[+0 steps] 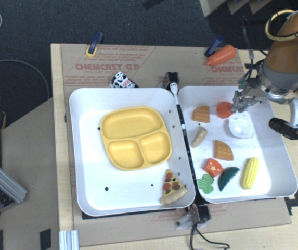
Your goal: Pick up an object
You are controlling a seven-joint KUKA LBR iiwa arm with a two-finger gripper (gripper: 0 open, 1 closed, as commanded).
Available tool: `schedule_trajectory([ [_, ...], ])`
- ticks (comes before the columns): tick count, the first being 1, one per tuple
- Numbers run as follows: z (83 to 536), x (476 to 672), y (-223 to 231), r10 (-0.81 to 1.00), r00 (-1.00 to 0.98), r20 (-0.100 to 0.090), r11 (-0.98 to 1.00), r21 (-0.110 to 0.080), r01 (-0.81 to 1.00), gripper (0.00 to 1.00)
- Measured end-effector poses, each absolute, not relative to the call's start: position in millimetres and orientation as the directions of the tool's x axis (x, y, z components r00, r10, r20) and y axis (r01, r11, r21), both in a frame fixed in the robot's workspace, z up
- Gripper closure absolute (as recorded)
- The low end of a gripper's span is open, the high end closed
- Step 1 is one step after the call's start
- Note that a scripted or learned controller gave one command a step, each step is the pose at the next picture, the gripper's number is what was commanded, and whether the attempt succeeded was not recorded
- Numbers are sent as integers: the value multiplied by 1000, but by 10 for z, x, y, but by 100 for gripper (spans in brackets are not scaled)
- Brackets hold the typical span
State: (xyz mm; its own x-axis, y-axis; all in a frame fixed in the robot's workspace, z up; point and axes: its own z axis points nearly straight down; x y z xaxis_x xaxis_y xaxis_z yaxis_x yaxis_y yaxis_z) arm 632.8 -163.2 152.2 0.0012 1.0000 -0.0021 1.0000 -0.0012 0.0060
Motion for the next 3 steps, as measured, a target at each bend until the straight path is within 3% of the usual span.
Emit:
schedule_trajectory([
  [1, 2125, 6301, -1711, 1000, 1, -3, -1, 9, 1000, 100],
  [2, 2261, 6310, -1713, 1000, 0, -2, 0, 5, 1000, 100],
  [3, 2244, 6208, -1202, 1000, -5, 2, 5, -3, 1000, 100],
])
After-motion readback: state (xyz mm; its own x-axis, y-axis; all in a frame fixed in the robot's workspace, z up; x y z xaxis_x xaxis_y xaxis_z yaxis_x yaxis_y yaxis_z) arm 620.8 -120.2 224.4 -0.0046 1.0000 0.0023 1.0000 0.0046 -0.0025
